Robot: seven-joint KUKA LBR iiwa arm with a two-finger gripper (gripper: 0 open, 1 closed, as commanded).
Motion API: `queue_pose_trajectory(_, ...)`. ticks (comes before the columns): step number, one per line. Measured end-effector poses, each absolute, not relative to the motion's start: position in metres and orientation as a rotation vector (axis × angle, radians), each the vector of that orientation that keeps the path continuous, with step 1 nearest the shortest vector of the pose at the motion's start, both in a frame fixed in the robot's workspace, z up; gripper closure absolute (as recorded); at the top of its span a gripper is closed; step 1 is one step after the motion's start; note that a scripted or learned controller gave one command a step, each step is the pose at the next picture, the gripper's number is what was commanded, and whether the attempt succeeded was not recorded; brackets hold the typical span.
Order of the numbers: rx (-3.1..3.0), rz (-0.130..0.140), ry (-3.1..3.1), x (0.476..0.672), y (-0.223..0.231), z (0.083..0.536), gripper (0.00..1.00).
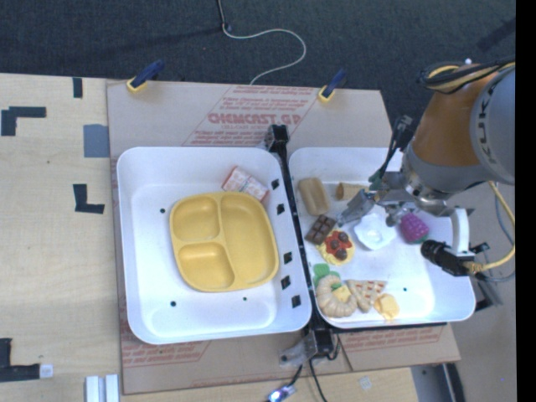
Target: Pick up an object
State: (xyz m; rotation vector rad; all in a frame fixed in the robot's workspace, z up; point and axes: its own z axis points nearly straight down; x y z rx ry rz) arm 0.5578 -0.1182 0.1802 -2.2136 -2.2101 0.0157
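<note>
Gripper low in right bin, beside purple grape cluster, above white cup; jaw state: cannot tell. Yellow divided plate in left bin.

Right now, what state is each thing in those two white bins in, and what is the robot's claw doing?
Yellow tray: lying flat in the left bin, compartments bare.
Small packet: lying beside the tray's far edge.
Purple grapes: resting in the right bin.
Chocolate bar: lying flat.
Waffle piece: lying flat near the front wall.
Gripper: low over the right bin, nothing visibly held.
</note>
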Motion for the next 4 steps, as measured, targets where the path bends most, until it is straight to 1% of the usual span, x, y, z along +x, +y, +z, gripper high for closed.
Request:
queue_pose_trajectory(1,-2.219,0.001,-2.222,0.561,-0.118,0.188,0.00)
queue_pose_trajectory(2,-2.217,0.006,-2.220,0.558,-0.118,0.145,0.00)
queue_pose_trajectory(3,-2.217,0.006,-2.220,0.556,-0.117,0.091,0.00)
queue_pose_trajectory(4,-2.217,0.001,-2.222,0.557,-0.116,0.104,1.00)
